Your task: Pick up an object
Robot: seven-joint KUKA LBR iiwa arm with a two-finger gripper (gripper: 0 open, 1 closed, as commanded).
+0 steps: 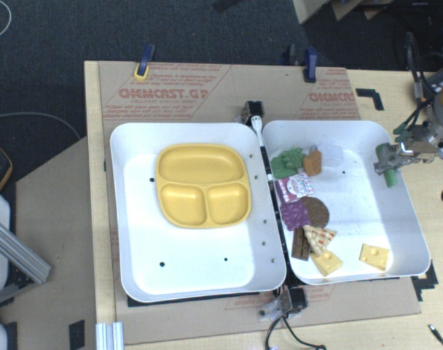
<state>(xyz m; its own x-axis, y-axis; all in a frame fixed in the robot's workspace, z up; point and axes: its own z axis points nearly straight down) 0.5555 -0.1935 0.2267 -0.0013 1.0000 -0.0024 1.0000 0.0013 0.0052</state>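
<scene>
Fixed overhead camera, slanted, both bins (134,217) visible

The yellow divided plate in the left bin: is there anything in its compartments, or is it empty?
Empty. The yellow divided plate lies flat in the left bin, and all three compartments show bare yellow; the toy food lies in the right bin.

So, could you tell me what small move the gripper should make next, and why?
Probably shift left and forward, over the cheese wedge. The gripper sits at the right bin's far right rim with nothing beneath it, and the wedge lies apart from the clustered toys, so it looks easiest to grasp.
</scene>
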